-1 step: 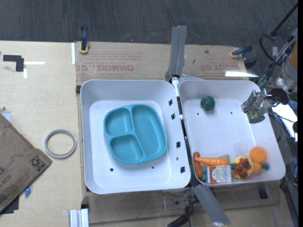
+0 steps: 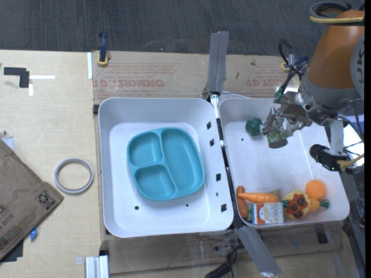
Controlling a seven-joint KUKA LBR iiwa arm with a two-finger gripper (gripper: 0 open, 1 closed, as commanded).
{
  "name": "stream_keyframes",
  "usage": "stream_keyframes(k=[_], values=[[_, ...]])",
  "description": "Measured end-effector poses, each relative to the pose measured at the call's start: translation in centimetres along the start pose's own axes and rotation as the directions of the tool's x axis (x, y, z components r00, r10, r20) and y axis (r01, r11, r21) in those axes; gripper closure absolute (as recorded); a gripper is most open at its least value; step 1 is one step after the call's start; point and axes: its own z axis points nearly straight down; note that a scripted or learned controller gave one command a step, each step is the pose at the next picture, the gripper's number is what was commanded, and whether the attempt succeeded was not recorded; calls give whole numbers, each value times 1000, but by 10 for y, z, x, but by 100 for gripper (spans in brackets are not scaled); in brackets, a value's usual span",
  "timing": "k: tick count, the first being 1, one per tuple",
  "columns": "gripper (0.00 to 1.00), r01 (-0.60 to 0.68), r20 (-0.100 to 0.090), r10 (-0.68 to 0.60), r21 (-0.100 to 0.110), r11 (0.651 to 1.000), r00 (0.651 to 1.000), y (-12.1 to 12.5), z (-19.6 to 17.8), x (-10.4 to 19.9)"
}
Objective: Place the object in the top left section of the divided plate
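The teal divided plate (image 2: 166, 164) lies in the left bin (image 2: 110, 172), a little tilted, with nothing in its three sections. Its top left section (image 2: 146, 149) is bare. My gripper (image 2: 277, 136) hangs over the upper middle of the right bin (image 2: 342, 204), low above the floor. A small dark green object (image 2: 253, 126) lies just left of it, close to the gripper, and I cannot tell whether they touch. What sits at the gripper's tip is too dark and small to make out.
Along the right bin's front edge lie a carrot (image 2: 258, 197), a small juice box (image 2: 268, 213), a red and yellow toy food (image 2: 297, 204) and an orange ball (image 2: 316, 189). A ring of tape (image 2: 73, 175) and a cardboard box (image 2: 20, 204) lie on the bench to the left.
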Motion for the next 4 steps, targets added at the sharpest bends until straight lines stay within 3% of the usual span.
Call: stream_keyframes(k=[1,2,3,4], values=[[100,-20,1,20,-1,1000,1000,-14,-17,90],[100,-187,2,187,-1,982,982,-11,-20,158],[100,-471,3,471,-1,882,882,-39,-8,182],[100,-708,2,708,-2,706,706,-69,55,232]])
